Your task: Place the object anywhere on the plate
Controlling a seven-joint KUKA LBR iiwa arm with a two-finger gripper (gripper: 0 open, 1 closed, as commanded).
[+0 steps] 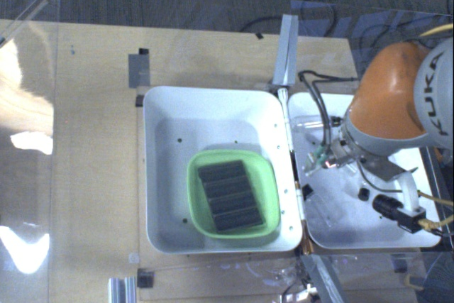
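Already on the plate, the dark ridged object (228,196) lies flat in the middle of the green plate (266,177), its long side running from upper left to lower right and its four raised ribs crossing it. Green rim shows on every side of it, so nothing of it hangs over the edge. The plate itself sits in the lower right part of the left white bin (167,152), close to that bin's right wall and front wall, with bare white floor above it and to its left.

Across the divide between the two bins stands the arm (397,99), its orange band bulking over the upper part of the right white bin (319,223). The pincer (325,155) hangs below that band, over the left part of the right bin, near the shared wall. It is well apart from the object: the bin walls and the plate's right rim lie between them, and nothing of the object touches it. Whether the pincer is released or clenched I cannot tell, as cables and the wrist housing crowd that spot.

Both bins rest side by side on the pale wooden table (78,188).
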